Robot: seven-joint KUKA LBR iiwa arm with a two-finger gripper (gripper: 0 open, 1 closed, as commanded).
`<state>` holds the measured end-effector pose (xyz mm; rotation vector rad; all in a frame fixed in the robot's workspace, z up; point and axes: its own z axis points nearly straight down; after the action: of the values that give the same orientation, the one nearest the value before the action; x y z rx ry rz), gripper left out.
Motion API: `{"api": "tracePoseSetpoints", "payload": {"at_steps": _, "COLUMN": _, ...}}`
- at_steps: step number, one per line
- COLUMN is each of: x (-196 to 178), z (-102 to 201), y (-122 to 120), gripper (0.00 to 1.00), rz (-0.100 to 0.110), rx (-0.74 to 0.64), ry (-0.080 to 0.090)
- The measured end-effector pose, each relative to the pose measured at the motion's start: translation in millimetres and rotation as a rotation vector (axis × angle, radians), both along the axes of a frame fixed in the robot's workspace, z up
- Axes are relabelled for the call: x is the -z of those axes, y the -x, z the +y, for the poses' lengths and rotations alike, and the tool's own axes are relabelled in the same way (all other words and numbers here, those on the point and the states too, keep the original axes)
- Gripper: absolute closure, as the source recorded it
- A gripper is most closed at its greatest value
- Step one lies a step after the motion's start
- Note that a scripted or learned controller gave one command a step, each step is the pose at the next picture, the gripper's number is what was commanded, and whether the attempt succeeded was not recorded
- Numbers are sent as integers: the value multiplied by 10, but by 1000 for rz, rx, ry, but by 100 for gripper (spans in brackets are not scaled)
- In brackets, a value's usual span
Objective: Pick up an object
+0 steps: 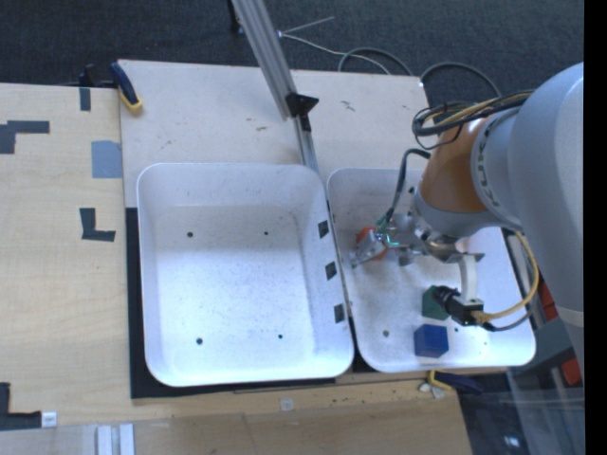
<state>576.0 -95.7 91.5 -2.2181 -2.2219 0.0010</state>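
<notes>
Low in the right bin, centre right of frame, just beside a small orange thing, probably to grasp it. Cannot tell state of gripper, clenched or released.

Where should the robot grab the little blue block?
Probably from straight above, with the jaws closing on two opposite flat sides of the blue block. It sits flat and by itself near the front wall of the right bin, so coming in from the side looks blocked.
</notes>
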Motion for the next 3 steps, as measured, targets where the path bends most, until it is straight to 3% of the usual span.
{"api": "tracePoseSetpoints", "payload": {"at_steps": 2, "x": 0, "z": 0, "y": 0, "gripper": 0, "rz": 0, "rx": 0, "ry": 0}}
{"api": "tracePoseSetpoints", "payload": {"at_steps": 3, "x": 0, "z": -142, "y": -58, "gripper": 0, "rz": 0, "rx": 0, "ry": 0}}
